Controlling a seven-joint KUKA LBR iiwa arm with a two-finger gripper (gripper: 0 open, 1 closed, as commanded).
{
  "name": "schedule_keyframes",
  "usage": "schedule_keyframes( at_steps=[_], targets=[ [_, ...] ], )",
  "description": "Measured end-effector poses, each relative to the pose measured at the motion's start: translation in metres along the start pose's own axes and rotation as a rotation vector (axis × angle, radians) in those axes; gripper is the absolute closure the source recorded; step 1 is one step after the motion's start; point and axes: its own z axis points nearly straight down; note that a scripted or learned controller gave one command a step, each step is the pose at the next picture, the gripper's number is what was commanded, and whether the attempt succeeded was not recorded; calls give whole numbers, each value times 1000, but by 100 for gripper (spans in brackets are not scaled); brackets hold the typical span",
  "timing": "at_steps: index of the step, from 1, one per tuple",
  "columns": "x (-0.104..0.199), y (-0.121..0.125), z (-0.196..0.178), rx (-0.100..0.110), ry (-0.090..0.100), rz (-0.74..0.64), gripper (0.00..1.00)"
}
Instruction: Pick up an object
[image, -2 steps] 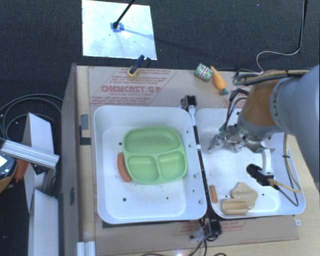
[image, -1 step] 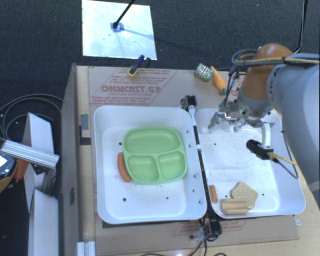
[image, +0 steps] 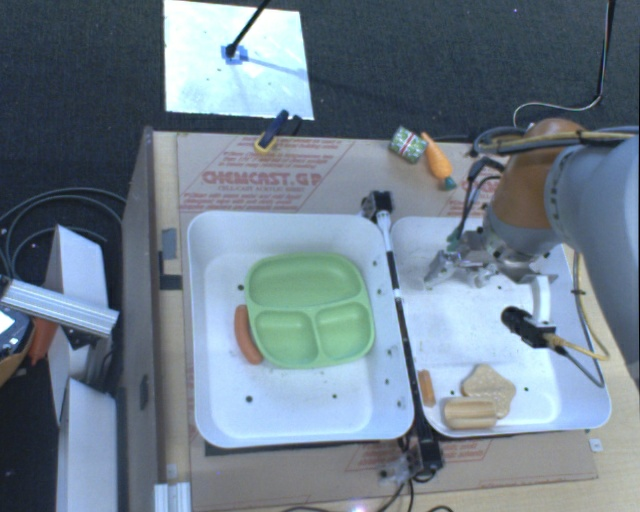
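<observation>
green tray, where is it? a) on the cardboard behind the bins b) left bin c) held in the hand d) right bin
b: the green tray lies flat in the left bin, with an orange sausage along its left edge.

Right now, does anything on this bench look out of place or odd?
Yes. A green can and a toy carrot lie on the cardboard behind the right bin, outside both bins. A hot dog sits beside the green tray, not on it.
</observation>
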Motion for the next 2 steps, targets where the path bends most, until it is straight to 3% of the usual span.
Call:
schedule_keyframes(
  at_steps=[1,2],
  targets=[
    [0,1,-11,-4,0,-2,100],
    [-42,-30,-99,-4,-2,0,100]
  ],
)
